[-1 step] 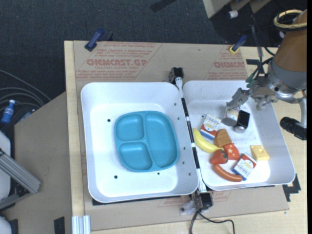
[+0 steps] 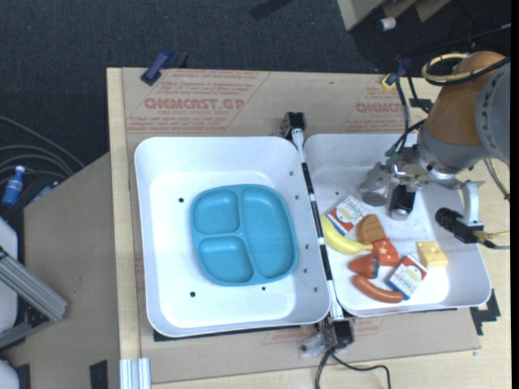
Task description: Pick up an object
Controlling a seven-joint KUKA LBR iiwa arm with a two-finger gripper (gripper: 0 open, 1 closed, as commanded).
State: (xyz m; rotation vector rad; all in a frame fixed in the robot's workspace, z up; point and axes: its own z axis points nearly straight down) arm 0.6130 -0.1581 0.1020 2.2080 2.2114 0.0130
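While your gripper hovers, grip unreadable from here, go for the banana: light, stiff, slick plastic, so pinch across its middle.

You see a dark blue carpet floor behind the brown bench. Black cables lie on the floor past the bench's left edge. Soft light falls evenly.

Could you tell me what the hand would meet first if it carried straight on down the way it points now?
Probably the bare white floor of the right bin, just above the small carton; the hand hangs there, though depth is unclear.
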